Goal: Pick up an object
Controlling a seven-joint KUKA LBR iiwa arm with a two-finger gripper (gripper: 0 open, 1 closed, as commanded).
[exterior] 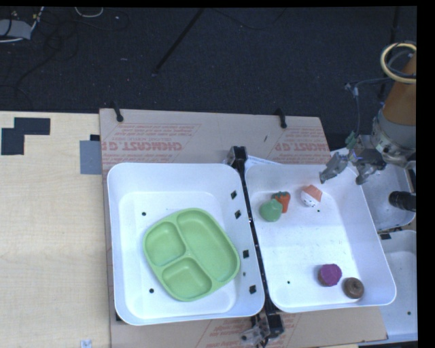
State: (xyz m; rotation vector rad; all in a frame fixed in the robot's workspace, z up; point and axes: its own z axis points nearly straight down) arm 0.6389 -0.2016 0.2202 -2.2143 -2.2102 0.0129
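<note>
gripper [348, 167] jaws apart, empty, above right bin [380, 262] rim. risk: descent strikes the rim, or closing nudges the small toy [310, 196] aside.

Dark carpeted floor [204, 54] is filling the upper part of the view, with thin cables [41, 17] trailing across its far left. A pale wooden bench [47, 238] is lying at left, carrying black and grey square markers [27, 132]. A brown cardboard sheet [204, 139] with reversed red print is sitting beneath the two white bins [119, 204]. Light is falling evenly, casting only soft shadows.
</note>
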